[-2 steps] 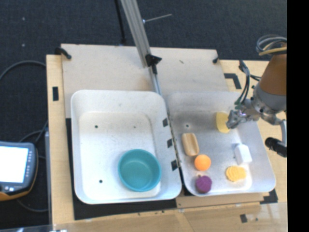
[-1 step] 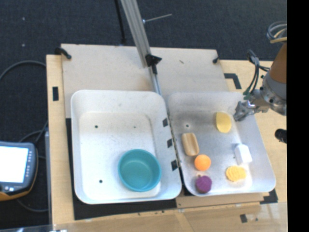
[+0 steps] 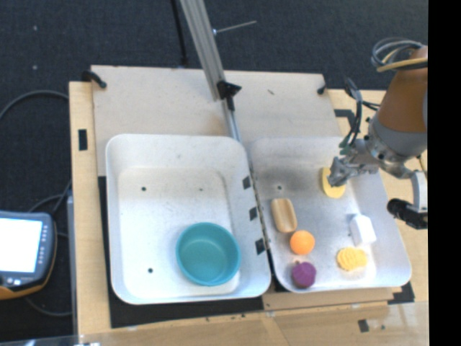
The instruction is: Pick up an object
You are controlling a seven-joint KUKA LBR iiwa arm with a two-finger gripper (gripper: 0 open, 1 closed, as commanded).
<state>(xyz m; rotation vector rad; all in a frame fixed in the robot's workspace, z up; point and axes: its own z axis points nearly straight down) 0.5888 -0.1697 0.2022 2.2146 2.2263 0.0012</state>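
My gripper (image 3: 338, 176) hangs low over the upper right part of the right bin (image 3: 288, 164), right above a pale yellow flat piece (image 3: 332, 189) that peeks out below it. Its lower end hides most of that piece. Further down in the same bin lie a tan bread-shaped block (image 3: 284, 214), an orange ball (image 3: 302, 243), a purple fruit (image 3: 303, 273), a yellow ridged object (image 3: 352, 259) and a small white block (image 3: 361, 229).
A teal bowl (image 3: 208, 253) sits in the lower part of the left bin (image 3: 144, 164). A metal pole (image 3: 205, 42) slants up from between the bins. A tablet (image 3: 21, 251) lies off the bench at the left.
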